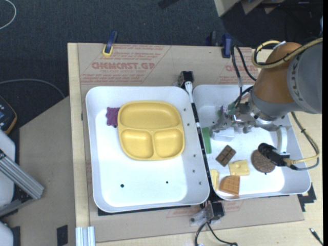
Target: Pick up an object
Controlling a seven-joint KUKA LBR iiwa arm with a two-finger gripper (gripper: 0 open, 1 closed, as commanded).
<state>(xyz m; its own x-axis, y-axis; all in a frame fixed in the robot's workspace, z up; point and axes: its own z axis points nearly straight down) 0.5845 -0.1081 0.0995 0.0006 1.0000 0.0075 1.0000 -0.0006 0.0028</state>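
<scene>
Bench (138, 60) board on dark carpet (51, 24); end effector (225, 122) grip state unclear.

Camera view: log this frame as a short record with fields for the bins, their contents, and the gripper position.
left bin: yellow tray with three compartments; purple item touching the tray's left edge
right bin: green item along the left wall; brown block; yellow cracker; waffle; round brown cookie
gripper: low in the right bin's upper left part, above the brown block
held object: none seen
arm: reaches in from the right
</scene>
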